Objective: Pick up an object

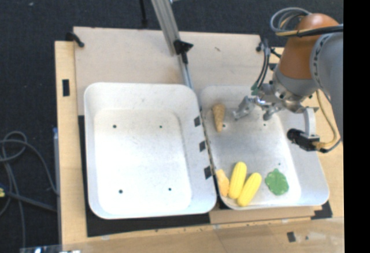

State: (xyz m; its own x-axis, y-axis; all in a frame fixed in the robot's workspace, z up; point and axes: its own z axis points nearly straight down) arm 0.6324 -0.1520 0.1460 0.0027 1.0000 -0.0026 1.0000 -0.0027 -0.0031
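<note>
The gripper hangs over the right bin, fingers spread and holding nothing; the nearest candidate, a tan cone-shaped piece, lies just beside it by the bin's left wall; centre over the piece, descend straight, close only once the fingers straddle it

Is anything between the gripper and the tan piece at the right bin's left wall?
Nothing visible. The gripper hangs over the right bin, with bare floor between it and the tan piece. The corn and green item lie at the near end.
</note>
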